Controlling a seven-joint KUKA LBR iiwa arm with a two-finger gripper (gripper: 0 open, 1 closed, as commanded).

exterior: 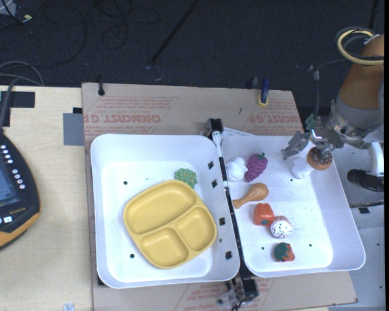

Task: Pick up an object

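Lighting: even, diffuse, from overhead; moderately bright. White bins near overexposure, wall detail washed out. Shadows: soft and short, under the yellow tray and the toys. Background floor: dark, grainy. Sharpness: moderate overall; small toys soft. Glare: faint sheen on the tray. Edge distortion: slight.
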